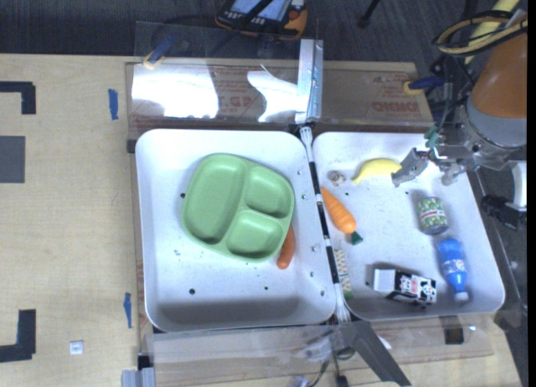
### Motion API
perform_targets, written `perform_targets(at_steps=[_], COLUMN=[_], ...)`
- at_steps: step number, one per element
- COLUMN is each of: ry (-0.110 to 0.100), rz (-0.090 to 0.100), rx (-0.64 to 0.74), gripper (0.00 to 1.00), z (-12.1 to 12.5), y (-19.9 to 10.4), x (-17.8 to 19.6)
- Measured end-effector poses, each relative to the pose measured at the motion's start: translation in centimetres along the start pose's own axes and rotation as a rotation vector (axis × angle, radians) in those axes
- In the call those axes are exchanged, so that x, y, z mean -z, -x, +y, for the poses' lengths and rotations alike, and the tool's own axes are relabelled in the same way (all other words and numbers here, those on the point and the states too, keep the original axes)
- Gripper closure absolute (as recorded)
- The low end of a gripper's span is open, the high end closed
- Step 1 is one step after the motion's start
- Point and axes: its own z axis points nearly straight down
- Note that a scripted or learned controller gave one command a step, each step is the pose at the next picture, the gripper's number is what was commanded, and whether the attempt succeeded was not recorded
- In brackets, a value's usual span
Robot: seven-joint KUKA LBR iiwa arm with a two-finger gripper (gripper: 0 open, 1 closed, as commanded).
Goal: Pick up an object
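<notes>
My gripper point(433, 167) hangs over the back of the right bin point(394, 239), fingers spread wide with nothing between them. A yellow banana point(376, 169) lies just left of it. Below the gripper sits a small green-labelled can point(431, 214), and a blue bottle point(453, 265) lies further forward. An orange carrot point(339, 212) rests near the bin's left wall, and a small black-and-white box point(404, 283) lies at the front.
The left bin point(159, 281) holds a green divided plate point(238, 204) with a second carrot point(286, 248) tucked at its right edge. A clear divider point(311, 79) stands behind the bins. Cables and the arm's body crowd the right side.
</notes>
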Motion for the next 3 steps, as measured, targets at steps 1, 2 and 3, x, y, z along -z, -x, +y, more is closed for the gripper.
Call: perform_targets(at_steps=[1,2,3], ry=[0.025,0.009,0.012], rz=[-0.01,0.012,-0.001], rx=[-0.09,0.155,0.148], gripper=[0.0,0.0,1.0], z=[0.7,-0.8,-0.9], y=[4.1,6.4,7.1], x=[-7.8,-11.5,-10.4])
